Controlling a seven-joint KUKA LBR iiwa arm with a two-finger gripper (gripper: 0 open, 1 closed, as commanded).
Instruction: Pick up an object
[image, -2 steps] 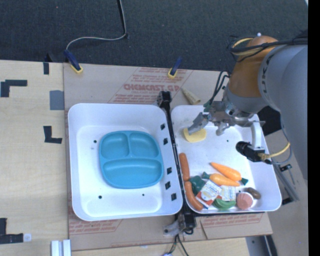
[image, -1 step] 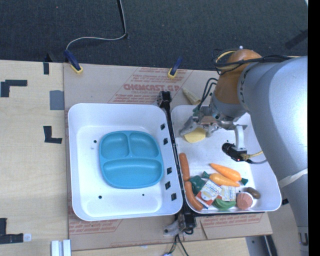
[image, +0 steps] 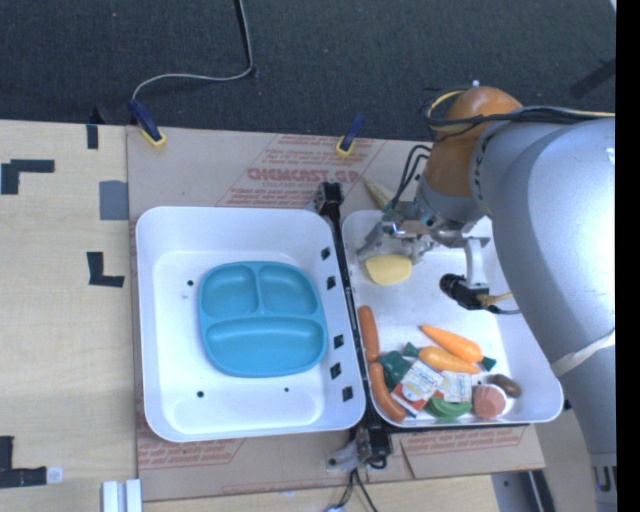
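Reaching into the right bin (image: 545, 395) from the right, gripper (image: 398, 240) low over a pale yellow lemon-like toy (image: 388, 269) near the far wall; jaws' state cannot be told. Two carrots (image: 452, 348), sausages (image: 368, 332) and packets heaped nearer. Blue divided plate (image: 264, 318) in left bin (image: 160, 320).

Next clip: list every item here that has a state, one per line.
blue divided plate: flat in the left bin, upright, compartments bare
yellow potato-like piece: lying in the right bin, just under the gripper
two carrots: lying on their sides
sausages: lying along the bin's left wall
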